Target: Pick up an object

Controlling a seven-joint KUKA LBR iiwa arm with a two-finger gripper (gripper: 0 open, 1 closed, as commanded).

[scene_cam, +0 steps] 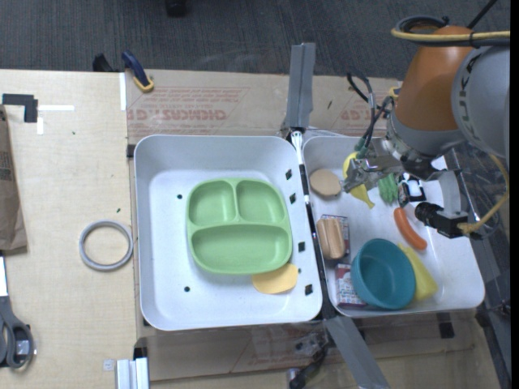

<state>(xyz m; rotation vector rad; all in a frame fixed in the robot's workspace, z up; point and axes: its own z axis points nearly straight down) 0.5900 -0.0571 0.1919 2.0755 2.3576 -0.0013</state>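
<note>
Nearest, at the right bin's (462, 294) six o'clock, sits a blue bowl (384, 274) on a yellow piece (423, 278); a bread-like block (330, 237) lies at nine o'clock; an orange carrot (408, 228) lies just past the bowl, its long axis running from ten to four o'clock; farther in, the gripper (366, 171) hangs over a yellow and green cluster (381, 189), with the carrot at its four o'clock; whether it is spread or closed cannot be told; a tan disc (325, 183) lies at its nine o'clock; the left bin (154, 217) holds a green tray (239, 225).

I saw the bench (65, 177) carrying two white bins (154, 241), with a tape ring (106, 244) lying left of them.
</note>
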